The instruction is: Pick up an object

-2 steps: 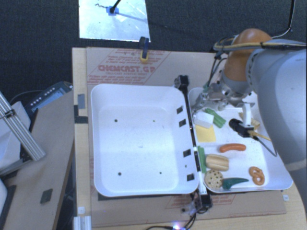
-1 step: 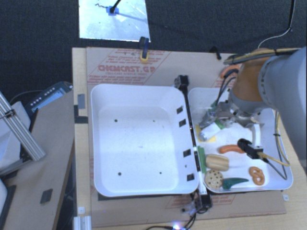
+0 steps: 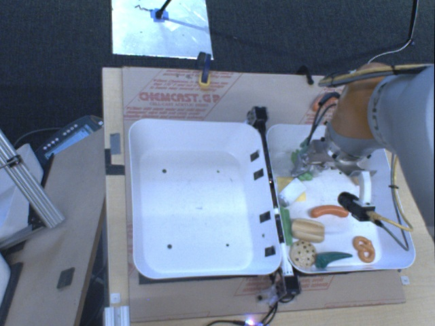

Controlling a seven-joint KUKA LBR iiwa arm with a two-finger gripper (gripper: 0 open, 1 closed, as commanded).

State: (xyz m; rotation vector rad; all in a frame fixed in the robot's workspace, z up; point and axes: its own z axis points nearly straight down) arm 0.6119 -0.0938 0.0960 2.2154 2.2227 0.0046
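The gripper (image 3: 311,160) hangs low over the far left part of the right bin (image 3: 353,267), up and to the left of the orange sausage (image 3: 329,211); the grey metal wrist hides its tips, so I cannot tell whether it is wide, narrow or holding anything. A small green piece (image 3: 304,176) lies just under it, between it and the sausage. Left of the sausage sit a yellow wedge (image 3: 285,182) and a flat white piece (image 3: 293,196), close together against the bin's left wall. The sausage itself is smooth, glossy and slightly curved, and lies on bare white floor. Just below and left of it rests a tan bread roll (image 3: 308,231), rounded and matt, and below that a round speckled cookie (image 3: 303,253). A dark green pepper (image 3: 334,257), tapering to a point, lies below the sausage, with a twisted orange pretzel (image 3: 364,248) to the lower right. Well left of the sausage, the left bin (image 3: 197,202) is shallow, smooth white plastic with rounded corners.
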